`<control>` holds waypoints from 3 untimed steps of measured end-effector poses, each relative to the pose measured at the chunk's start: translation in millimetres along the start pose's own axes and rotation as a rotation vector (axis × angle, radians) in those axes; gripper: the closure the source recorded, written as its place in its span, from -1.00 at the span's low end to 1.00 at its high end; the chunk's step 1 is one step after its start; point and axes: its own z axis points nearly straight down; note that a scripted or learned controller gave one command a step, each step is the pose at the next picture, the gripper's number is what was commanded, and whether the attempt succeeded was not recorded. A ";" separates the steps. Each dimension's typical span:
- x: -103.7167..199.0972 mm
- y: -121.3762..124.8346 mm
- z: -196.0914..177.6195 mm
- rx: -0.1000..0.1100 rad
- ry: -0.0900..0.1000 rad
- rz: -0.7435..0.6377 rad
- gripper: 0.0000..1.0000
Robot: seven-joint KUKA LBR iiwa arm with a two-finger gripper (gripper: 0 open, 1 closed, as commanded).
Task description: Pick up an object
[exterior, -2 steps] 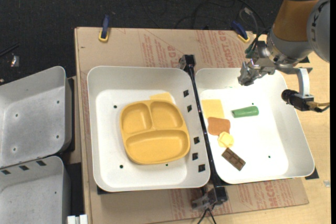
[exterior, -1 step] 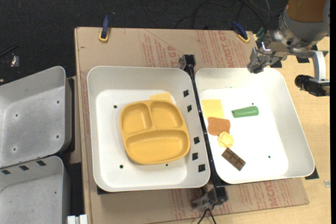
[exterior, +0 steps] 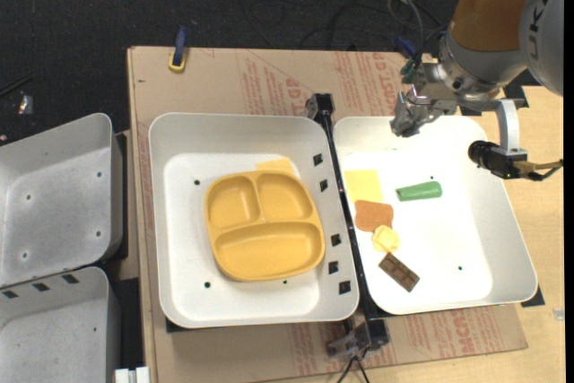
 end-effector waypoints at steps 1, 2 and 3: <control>43.1 -8.6 8.0 0.001 0.000 0.001 1.00; 96.3 -7.5 27.8 0.002 0.000 0.000 1.00; 147.5 -5.2 38.2 0.001 0.000 0.000 1.00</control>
